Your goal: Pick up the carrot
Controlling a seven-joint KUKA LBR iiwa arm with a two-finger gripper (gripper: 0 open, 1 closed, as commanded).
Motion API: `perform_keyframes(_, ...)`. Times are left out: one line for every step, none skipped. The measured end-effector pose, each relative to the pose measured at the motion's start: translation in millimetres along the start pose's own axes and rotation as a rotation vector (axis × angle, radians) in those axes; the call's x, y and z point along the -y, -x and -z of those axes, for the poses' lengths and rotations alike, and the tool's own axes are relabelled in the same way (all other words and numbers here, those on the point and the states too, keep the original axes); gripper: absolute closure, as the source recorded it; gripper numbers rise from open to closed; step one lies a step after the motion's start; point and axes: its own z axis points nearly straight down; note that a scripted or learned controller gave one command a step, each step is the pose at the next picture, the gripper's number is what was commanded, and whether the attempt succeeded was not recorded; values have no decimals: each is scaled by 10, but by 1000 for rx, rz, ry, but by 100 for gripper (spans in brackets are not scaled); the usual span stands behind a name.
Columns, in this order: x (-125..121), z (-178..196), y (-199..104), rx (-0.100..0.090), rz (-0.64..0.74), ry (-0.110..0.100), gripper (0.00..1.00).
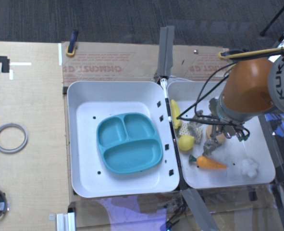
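metal and dark, the gripper [210, 147] hangs in the right bin [257, 174] just above the carrot [210, 163] — whether it is parted or closed i cannot tell. the carrot lies flat on the bin floor, not lifted, so the pick looks undone. smooth orange taper, green stub; a glossy lemon [185, 142] sits near — a teal plate [130, 143] beyond.

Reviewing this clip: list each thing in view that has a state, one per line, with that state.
carrot: lying flat in the right bin, not lifted
gripper: low in the right bin, just above the carrot
lemon: resting by the right bin's left wall
banana: lying along that same wall
blue divided plate: flat in the left bin
tape roll: flat on the bench
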Motion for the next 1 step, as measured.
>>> perform_keyframes(-11,77,29,5,3,1,100)
